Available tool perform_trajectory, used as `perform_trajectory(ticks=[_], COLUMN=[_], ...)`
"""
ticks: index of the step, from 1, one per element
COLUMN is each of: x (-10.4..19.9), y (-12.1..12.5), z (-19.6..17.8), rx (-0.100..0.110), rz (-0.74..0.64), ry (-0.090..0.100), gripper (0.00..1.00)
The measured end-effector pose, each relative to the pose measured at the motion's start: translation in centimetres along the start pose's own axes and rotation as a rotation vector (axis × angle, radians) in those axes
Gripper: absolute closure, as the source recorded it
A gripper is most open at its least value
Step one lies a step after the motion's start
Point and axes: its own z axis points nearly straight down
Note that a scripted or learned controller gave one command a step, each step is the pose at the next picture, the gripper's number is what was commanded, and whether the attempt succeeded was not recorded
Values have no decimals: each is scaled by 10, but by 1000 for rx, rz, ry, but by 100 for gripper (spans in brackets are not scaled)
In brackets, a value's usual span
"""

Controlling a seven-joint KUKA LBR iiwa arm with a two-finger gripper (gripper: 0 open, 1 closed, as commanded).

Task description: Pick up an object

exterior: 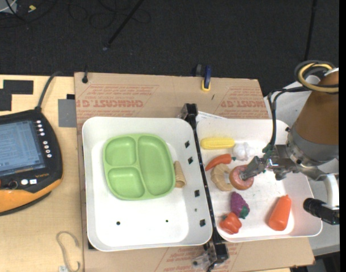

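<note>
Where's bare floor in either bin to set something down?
Left bin: the broad strip below the green tray. Right bin: only a gap between the purple grapes and the orange carrot. Around the hand it is crowded.

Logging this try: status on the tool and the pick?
Tool over right bin, at pink donut. Nothing visibly held. Tan donut, red chili crowd it.
</note>
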Motion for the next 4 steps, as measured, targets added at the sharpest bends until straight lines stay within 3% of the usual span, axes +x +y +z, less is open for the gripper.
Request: perform_trajectory(ticks=[2, 3, 4], x=[-9, -8, -6], y=[-16, -14, -13], z=[112, 135, 123], rx=[6, -5, -4], rz=[0, 0, 7], ry=[2, -2, 12], gripper=[0, 0, 100])
